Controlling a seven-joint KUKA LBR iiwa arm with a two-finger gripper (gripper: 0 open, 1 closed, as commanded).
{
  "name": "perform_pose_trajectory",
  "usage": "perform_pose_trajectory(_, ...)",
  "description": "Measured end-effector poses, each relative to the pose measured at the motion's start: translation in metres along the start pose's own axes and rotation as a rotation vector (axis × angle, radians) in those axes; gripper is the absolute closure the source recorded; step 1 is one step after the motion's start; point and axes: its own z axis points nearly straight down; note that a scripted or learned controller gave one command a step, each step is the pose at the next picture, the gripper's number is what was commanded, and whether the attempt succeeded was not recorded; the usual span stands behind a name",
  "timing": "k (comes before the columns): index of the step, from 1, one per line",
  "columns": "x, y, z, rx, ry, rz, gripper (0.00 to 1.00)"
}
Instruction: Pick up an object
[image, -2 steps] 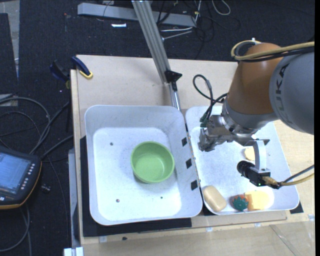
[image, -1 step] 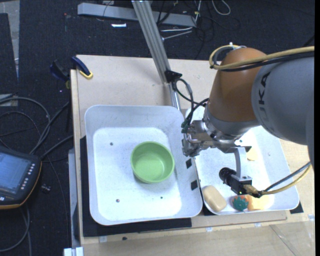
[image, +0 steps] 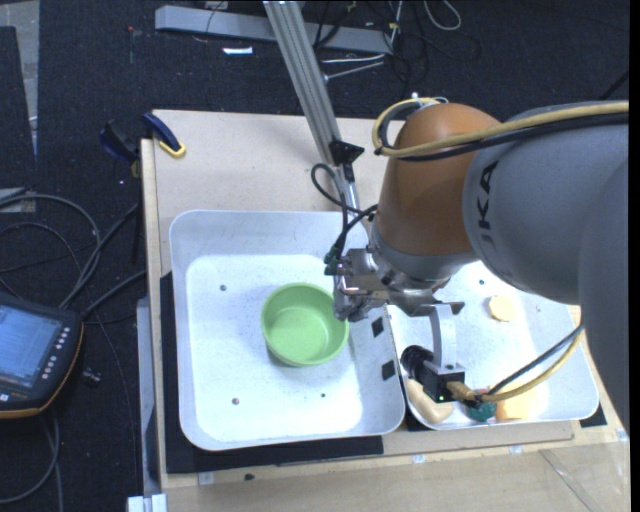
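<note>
Camera view, from above. I am watching the tool (image: 352, 298) hanging at the right rim of the green bowl (image: 303, 325). The wrist is covering it from above, so I cannot tell whether it is wide or narrow, nor whether it is touching the rim or sitting just over it.

The orange band (image: 430, 180) is sitting above and to the right of the bowl. The grey arm (image: 545, 200) is running further right from the band, out of the view.

The bowl is standing upright, mouth up, in the left bin (image: 215, 300). It is lying right of that bin's middle, apart from the walls.

The right bin (image: 545, 345) is lying to the right of the bowl, and I am seeing four things in it:
- a pale yellow lump (image: 501, 308), well to the right of the bowl
- a cream curved piece (image: 428, 403), lower right of the bowl
- a small teal piece (image: 484, 409), further right of the cream piece
- a larger pale yellow piece (image: 520, 403), just beside the teal piece

Both bins are resting on the tabletop (image: 230, 160). A blue and yellow clamp (image: 160, 135) is gripping the tabletop's corner, up and to the left of the bowl. Far to the left of the bowl, off the tabletop, a handheld screen unit (image: 25, 355) is lying on the dark floor (image: 70, 100).
</note>
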Motion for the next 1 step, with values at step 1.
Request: perform_pose_trajectory(1, -0.0017, 0.0003, -0.0001, 0.0, -0.001, 0.003, 0.0)
